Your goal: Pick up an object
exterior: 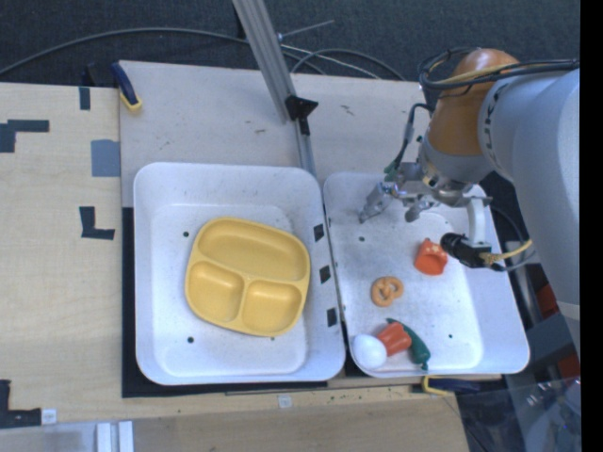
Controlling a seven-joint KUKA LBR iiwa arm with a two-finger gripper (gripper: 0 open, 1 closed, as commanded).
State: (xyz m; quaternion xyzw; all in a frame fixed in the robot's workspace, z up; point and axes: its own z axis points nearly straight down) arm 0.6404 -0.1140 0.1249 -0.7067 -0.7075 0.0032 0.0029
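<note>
Pretzel (386, 291), orange piece (431, 258), egg (369, 350), pepper (403, 339) in right bin (490, 332).

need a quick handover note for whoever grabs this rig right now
Gripper: over the far end of the right bin, nothing between its fingers.
Right bin holds: orange piece, pretzel, red pepper, white egg at the near left corner.
Left bin holds a yellow divided plate.
Done: nothing picked up yet.
Left: choose an object, descend, grasp and lift.
</note>
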